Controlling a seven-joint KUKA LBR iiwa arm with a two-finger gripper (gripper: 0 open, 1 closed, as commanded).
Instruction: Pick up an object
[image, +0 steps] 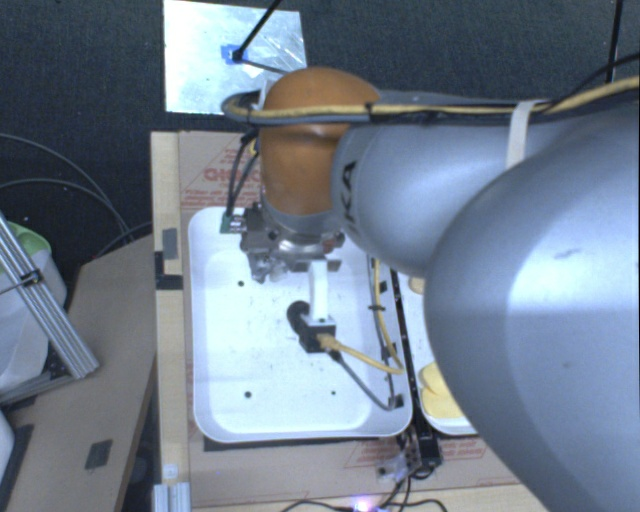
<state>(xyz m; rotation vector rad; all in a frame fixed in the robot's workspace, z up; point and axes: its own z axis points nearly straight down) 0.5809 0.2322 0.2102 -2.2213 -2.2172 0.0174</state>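
My gripper hangs low over the back half of the left white bin, below the orange band of the wrist. The wrist body hides the gripper from above. Nothing shows beneath it on the bin floor except a few small dark specks. A pale yellow object lies in the right bin, mostly covered by the grey arm. Another pale bit peeks out further back in that bin.
The grey arm covers nearly all of the right bin. A cardboard sheet lies under both bins. A foil-like sheet lies at the back, and a metal frame stands at the left.
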